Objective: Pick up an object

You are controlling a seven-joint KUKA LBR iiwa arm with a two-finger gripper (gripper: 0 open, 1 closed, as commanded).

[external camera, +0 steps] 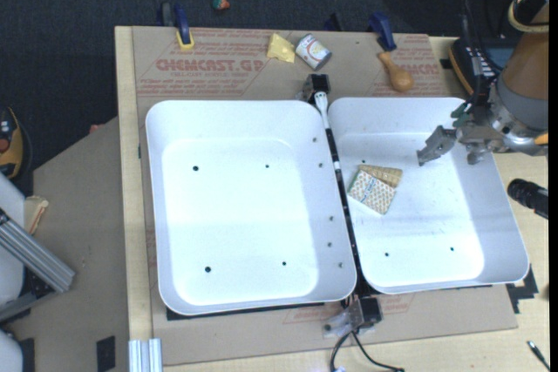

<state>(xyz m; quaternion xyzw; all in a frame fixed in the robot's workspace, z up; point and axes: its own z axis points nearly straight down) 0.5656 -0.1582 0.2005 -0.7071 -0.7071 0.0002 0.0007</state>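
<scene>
We take the right bin [488,226] as our landmark. Inside it, near its left wall and a little above its middle, lies the object [375,188], a flat tan and white patterned packet, tilted, resting on the bin floor. The gripper [453,145] hangs over the upper right part of the same bin, well apart from the packet, up and to its right. We see nothing between the fingers, but we cannot tell whether they stand open or closed. The arm [527,87] enters past the bin's right rim. The left bin [166,187] touches the right bin along its left wall. Beyond the right bin's far rim, on the board [227,64], lie a yellow piece [281,49], a small white box [313,51] and a tan wooden piece [396,71].
</scene>
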